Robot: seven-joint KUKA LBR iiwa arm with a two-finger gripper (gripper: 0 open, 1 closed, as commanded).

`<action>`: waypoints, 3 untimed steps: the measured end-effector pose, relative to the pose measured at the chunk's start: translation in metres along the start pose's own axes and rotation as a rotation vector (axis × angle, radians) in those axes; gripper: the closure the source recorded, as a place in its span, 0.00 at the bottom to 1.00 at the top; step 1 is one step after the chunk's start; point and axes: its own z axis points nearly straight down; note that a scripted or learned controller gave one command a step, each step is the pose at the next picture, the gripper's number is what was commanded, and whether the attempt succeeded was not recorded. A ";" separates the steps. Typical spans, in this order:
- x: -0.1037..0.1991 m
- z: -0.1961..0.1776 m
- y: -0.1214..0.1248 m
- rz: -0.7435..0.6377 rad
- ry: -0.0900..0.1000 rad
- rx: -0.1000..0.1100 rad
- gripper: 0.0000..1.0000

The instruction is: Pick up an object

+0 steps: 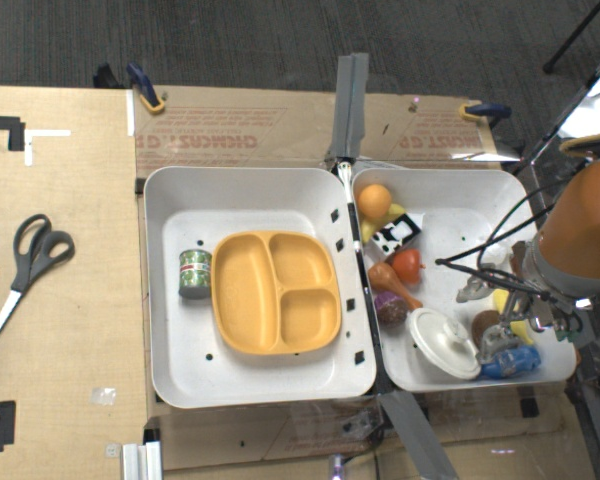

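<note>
Low in the right bin [450, 183], we note the gripper [495, 318] over clutter: white lid [442, 342], blue item [512, 362], yellow piece [521, 328]. Jaw state: cannot tell.

This looks like a robot lab. A wooden desk [60, 368] holds two white bins [170, 288] taped and clamped onto cardboard [240, 128], with scissors [25, 268] and cables [490, 238].

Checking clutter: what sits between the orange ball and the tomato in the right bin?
A black-and-white patterned object lies between the orange ball and tomato, in the camera view.
</note>
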 end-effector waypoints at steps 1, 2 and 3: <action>-0.070 0.020 0.006 0.047 0.022 -0.007 0.00; -0.027 0.018 -0.031 -0.038 0.022 -0.007 0.00; -0.026 0.017 -0.048 -0.139 0.017 -0.007 0.00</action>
